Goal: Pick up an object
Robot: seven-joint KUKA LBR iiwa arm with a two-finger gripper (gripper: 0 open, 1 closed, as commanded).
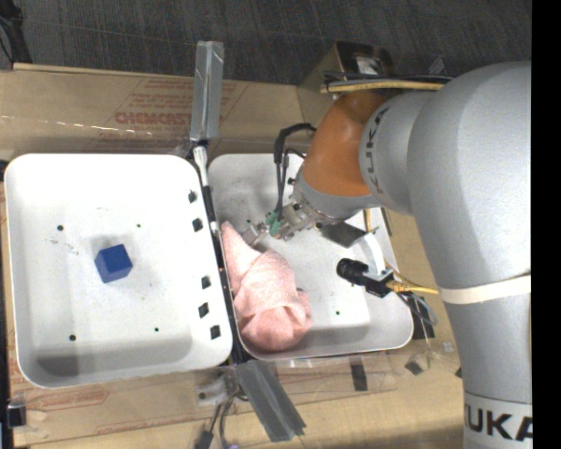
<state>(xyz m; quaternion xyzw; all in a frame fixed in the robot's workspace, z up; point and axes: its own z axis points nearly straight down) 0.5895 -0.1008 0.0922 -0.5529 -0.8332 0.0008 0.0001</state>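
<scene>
A crumpled pink cloth (265, 293) lies in the right bin (355, 337), along its left wall at lower centre of the frame. The gripper (266, 227) hangs just above the cloth's upper end; whether it touches, or how it is set, I cannot tell. A blue cube (113, 262) sits in the left bin (37, 185).

the grey arm with its orange band (430, 157) hides much of the right white shallow bin (262, 171) and runs off the lower edge; the two-finger gripper (266, 227) is too small and cluttered to read (near the crumpled pink cloth (266, 293)), its fingers unclear
</scene>
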